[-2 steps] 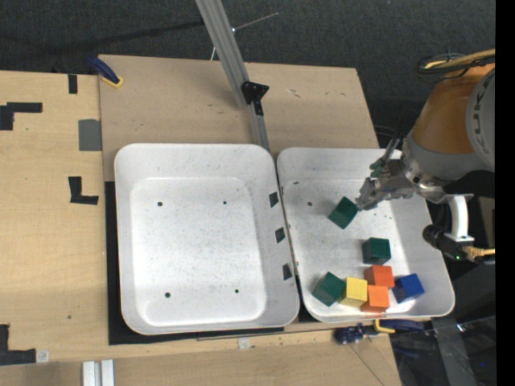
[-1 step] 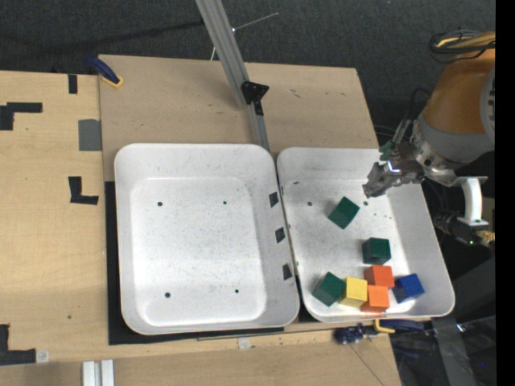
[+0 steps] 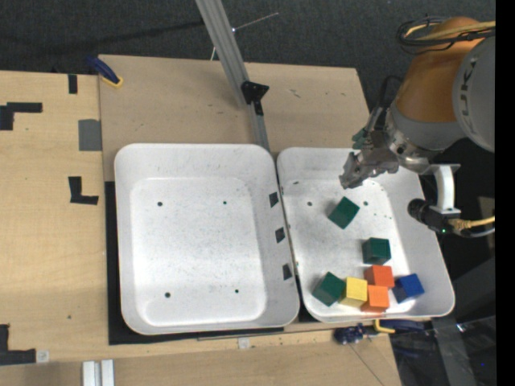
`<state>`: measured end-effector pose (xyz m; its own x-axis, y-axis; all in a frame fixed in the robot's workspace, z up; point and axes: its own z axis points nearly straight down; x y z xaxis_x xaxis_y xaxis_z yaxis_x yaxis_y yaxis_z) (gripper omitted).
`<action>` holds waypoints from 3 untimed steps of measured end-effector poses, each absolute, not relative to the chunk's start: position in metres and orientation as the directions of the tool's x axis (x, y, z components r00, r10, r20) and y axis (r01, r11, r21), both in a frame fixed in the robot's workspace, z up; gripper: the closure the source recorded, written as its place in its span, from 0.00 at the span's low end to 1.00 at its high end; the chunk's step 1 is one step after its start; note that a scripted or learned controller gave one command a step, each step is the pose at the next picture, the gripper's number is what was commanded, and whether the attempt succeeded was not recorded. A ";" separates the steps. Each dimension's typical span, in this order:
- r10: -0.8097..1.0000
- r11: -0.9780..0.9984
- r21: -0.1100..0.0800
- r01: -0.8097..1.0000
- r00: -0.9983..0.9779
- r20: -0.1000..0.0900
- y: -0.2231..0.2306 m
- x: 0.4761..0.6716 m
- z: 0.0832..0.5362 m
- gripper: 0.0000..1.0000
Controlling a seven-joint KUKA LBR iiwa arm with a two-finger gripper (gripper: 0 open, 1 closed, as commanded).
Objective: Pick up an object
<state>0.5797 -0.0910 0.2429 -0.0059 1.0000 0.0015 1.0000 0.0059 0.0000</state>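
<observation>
1. Hovering over the right bin point(image 3: 418, 207), the claw point(image 3: 358, 171) sits just up and right of a lone dark green cube point(image 3: 344, 213). Can't tell how it's set.
2. That cube lies tilted, apart from the cluster: green point(image 3: 376, 250), green point(image 3: 328, 288), yellow point(image 3: 356, 289), orange point(image 3: 378, 286), blue point(image 3: 409, 286).
3. Risk, I'd guess: a descent slightly off-centre nudges the tilted cube away, so nothing gets gripped.
</observation>
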 end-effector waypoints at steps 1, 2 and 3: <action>1.000 0.007 0.000 1.000 -0.007 0.002 -0.037 0.595 0.250 1.00; 1.000 0.006 -0.002 1.000 -0.006 0.001 0.013 0.610 0.235 1.00; 1.000 0.007 -0.001 1.000 -0.007 0.002 0.073 0.624 0.241 1.00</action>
